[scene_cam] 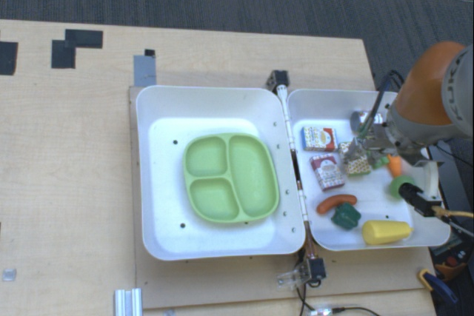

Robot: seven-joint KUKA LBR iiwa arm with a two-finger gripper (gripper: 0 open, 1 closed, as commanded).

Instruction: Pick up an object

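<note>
So: arm point(437, 96) comes in from 3 o'clock, orange band up top, wrist angled down into the right bin point(337, 242). Gripper point(358, 156) sits low near that bin's centre, right over a pale speckled item point(360, 166) (too blurry to name). Can't tell if the jaws are open or closed, or if anything is between them.

Right bin contents, clock positions from bin centre:
- small white box with red/blue print point(319, 138) at 10 o'clock
- dark red packet point(326, 172) at 9, just beside the gripper
- sausage point(337, 202) at 7, touching the green pepper-like piece point(346, 216) below it
- yellow piece point(386, 232) at 5, near the front wall
- green item point(400, 186) and small orange bit point(394, 165) at 3, partly under the arm

Left bin point(148, 159) holds a light green three-compartment tray point(230, 178), roughly centred, lying flat.
</note>
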